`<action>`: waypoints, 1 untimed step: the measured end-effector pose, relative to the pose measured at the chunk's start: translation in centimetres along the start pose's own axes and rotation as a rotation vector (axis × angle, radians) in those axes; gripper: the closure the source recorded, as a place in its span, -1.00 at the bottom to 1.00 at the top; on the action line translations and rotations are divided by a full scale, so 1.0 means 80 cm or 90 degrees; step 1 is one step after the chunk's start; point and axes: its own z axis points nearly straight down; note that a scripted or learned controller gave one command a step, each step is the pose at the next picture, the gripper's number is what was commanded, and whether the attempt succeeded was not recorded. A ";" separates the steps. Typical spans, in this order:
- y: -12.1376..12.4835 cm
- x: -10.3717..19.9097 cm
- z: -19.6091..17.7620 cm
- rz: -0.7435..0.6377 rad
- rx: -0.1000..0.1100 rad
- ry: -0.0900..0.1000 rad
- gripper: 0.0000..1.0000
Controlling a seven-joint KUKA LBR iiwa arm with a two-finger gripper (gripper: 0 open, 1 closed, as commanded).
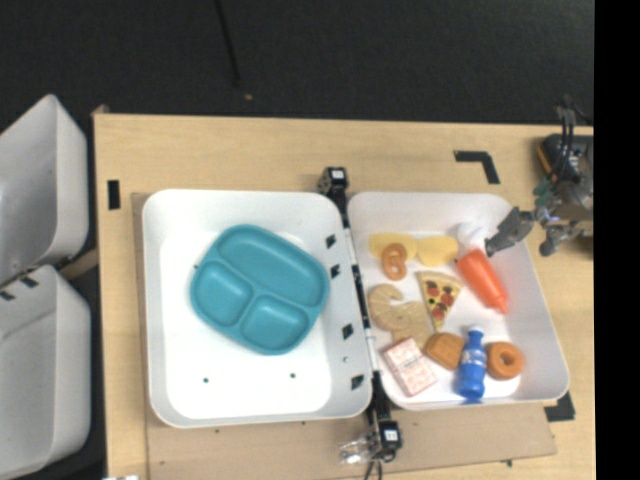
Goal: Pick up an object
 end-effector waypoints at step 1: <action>0.002 0.001 -0.007 -0.002 -0.006 -0.002 -1.00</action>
